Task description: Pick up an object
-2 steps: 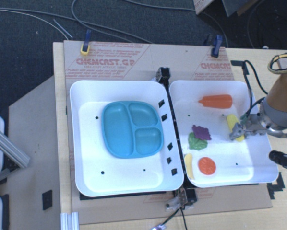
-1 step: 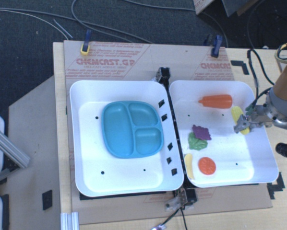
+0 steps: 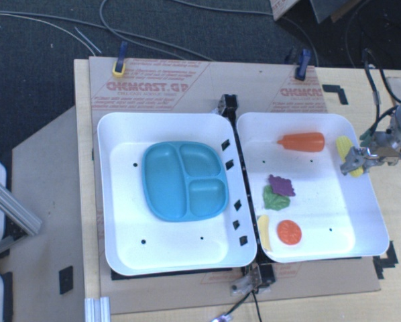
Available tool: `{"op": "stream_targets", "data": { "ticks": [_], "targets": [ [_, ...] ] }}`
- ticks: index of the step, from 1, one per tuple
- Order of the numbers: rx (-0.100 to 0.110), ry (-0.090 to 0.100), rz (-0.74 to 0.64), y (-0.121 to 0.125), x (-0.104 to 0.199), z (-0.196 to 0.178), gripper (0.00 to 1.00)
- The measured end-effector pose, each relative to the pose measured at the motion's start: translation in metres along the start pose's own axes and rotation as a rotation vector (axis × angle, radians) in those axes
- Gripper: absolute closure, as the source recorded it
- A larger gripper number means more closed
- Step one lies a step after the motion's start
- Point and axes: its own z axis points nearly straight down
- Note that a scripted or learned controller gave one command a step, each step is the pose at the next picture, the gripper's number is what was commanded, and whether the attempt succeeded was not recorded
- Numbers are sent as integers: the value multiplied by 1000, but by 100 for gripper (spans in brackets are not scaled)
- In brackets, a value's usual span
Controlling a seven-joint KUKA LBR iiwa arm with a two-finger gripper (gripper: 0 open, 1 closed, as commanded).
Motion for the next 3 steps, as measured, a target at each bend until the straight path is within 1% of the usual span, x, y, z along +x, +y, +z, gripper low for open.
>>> {"op": "stream_targets", "data": {
  "ticks": [1, 2, 3],
  "targets": [
    [1, 0, 0, 1, 0, -33, 100],
    [9, 5, -3, 2, 55, -21, 100],
    [9, 5, -3, 1, 107, -10, 100]
  ]
}}
